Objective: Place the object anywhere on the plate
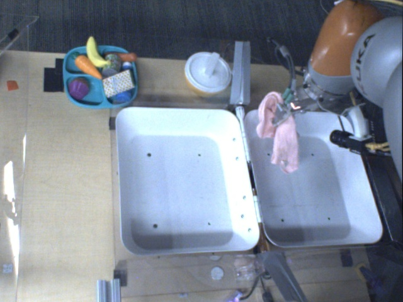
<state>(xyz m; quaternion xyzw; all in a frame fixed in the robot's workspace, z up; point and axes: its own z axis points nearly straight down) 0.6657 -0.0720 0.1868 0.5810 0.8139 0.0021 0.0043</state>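
A pink cloth [281, 134] hangs from my gripper [289, 104] above the back left part of the right bin [340, 219]. The fingers are shut on the cloth's top edge, and the cloth droops down toward the bin floor. The blue divided plate [101, 75] sits on the bench at the far left, behind the left bin [182, 181]. It carries a banana, a carrot, a purple item and a sponge-like block.
A white round lidded container [208, 72] stands behind the left bin near the divider. A grey metal bar [238, 74] runs between the bins at the back. A black block [53, 78] lies left of the plate. The arm's orange band [340, 27] is at the upper right.
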